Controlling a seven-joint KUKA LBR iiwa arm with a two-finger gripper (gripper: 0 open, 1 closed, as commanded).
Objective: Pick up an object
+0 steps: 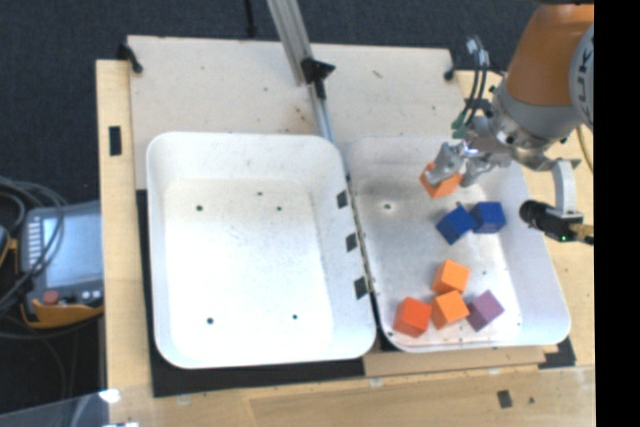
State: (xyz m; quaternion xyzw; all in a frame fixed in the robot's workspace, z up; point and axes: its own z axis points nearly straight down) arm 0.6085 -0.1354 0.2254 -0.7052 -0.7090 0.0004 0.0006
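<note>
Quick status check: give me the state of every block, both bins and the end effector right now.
end effector: over the right bin, orange block between its fingers
held orange block: gripped, tilted
two blue blocks: touching, loose in bin
three orange blocks: clustered near front wall
purple block: beside that cluster
right bin: holds all the blocks
left bin: upright, beside right bin

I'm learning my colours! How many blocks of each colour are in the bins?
Orange blocks: 4, one between the fingers of the gripper at, and three at and
Blue blocks: 2
Purple block: 1
Total: 7, all in the right bin
</note>
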